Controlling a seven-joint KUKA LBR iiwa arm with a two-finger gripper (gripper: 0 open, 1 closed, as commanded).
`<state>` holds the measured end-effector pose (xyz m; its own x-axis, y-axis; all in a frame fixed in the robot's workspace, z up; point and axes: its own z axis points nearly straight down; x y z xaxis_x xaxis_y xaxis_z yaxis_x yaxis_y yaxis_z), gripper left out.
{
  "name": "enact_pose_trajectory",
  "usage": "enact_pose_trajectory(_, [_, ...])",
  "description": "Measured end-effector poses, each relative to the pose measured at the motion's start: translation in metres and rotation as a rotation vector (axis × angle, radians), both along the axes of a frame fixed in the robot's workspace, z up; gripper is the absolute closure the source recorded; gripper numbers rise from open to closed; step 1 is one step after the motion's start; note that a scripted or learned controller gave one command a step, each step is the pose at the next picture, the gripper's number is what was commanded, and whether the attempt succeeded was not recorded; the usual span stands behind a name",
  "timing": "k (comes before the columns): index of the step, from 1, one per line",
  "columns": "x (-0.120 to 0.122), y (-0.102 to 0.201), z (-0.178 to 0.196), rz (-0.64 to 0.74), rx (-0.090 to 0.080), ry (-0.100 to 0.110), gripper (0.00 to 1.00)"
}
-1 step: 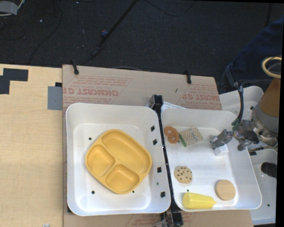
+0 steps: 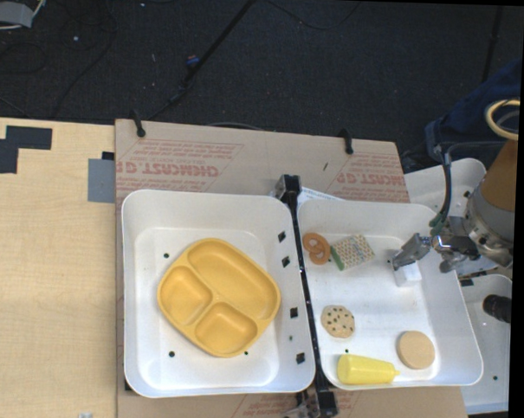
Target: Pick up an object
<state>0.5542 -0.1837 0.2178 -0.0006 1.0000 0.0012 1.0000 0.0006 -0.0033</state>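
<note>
In the right bin (image 2: 453, 294) lie a brown ring-shaped pretzel (image 2: 316, 246), a speckled square block with a green edge (image 2: 351, 251), a chocolate-chip cookie (image 2: 337, 320), a tan round disc (image 2: 415, 349) and a yellow wedge (image 2: 365, 369). My gripper (image 2: 410, 256) hangs over the bin's upper right part, its fingers spread and nothing between them. It is right of the speckled block and apart from it.
The left bin (image 2: 144, 225) holds a yellow divided tray (image 2: 218, 295). A black divider (image 2: 299, 279) runs between the bins. The arm's wrist and cables sit over the right bin's right rim. Cardboard lies under both bins.
</note>
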Motion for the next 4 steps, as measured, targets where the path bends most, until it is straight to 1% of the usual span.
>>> enact_pose_trajectory(1, [0.002, 0.005, -0.063, 0.0, 0.001, 0.004, 0.0])
enact_pose_trajectory(2, [0.0, 0.002, -0.127, -0.001, 0.002, 0.005, 0.0])
enact_pose_trajectory(3, [0.0, 0.002, -0.13, -0.002, 0.0, 0.001, 0.0])
enact_pose_trajectory(4, [0.0, 0.002, -0.12, -0.004, 0.001, 0.001, 1.0])
